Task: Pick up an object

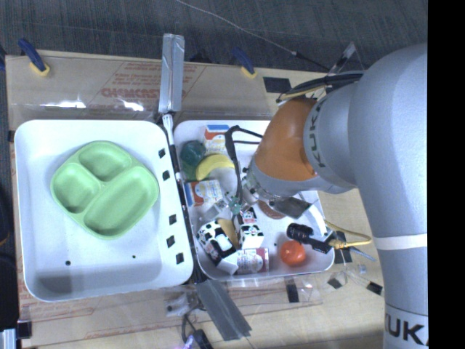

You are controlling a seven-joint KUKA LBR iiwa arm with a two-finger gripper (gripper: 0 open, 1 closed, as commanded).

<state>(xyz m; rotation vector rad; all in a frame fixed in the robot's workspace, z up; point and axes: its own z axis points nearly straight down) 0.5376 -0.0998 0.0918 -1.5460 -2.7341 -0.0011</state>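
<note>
A: Brown worktop [87,78], two white bins side by side. Left bin [29,217] contents?
B: Green divided plate [105,187], lying flat.
A: Right bin [190,131]?
B: Crowded. Yellow banana [214,166] just beside dark green ball [192,153] toward top-left corner; red tomato [293,253] near bottom rim; cow-print toy [213,238] at bottom left.
A: End effector [238,208]?
B: Sits low over right bin's middle, between banana and cow-print toy. Spread or pressed together: cannot tell, hidden under wrist.
</note>
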